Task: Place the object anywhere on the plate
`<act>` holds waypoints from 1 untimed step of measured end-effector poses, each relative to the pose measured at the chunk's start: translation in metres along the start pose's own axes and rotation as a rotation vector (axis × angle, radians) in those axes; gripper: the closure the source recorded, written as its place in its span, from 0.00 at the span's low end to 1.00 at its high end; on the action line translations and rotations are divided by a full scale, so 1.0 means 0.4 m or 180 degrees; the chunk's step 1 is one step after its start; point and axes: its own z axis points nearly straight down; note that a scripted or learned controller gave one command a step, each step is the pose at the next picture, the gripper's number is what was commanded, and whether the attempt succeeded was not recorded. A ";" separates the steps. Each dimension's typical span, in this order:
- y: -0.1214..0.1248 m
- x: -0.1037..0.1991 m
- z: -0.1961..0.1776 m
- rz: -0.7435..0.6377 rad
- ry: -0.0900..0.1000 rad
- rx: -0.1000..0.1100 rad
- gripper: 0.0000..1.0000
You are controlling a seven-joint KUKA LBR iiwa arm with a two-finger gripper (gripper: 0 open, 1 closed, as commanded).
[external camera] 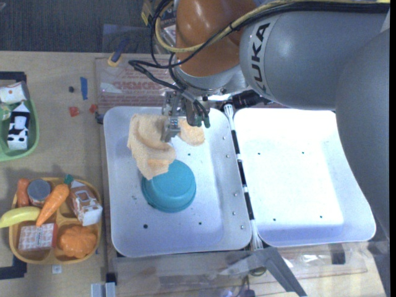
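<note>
A round blue plate [171, 189] lies in the middle of the left white bin [119, 190]. A floppy tan object [150, 146], like a flat piece of toy bread, lies in the bin's far part, and its lower edge rests over the plate's upper-left rim. A second, smaller tan piece [193, 135] sits just to the right of it, off the plate. My gripper [182, 121] hangs from the orange wrist directly over the gap between the two tan pieces, low and close to the larger one's right edge.
The right white bin [297, 172] lies under the arm's grey body. On the bench to the left stand a yellow tray [12, 240] of toy food and a green dish [31, 142]. Small bits lie near the bench's far edge.
</note>
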 end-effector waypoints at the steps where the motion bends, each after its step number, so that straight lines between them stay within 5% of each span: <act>1: 0.000 -0.001 -0.002 0.0001 -0.0004 -0.0002 0.00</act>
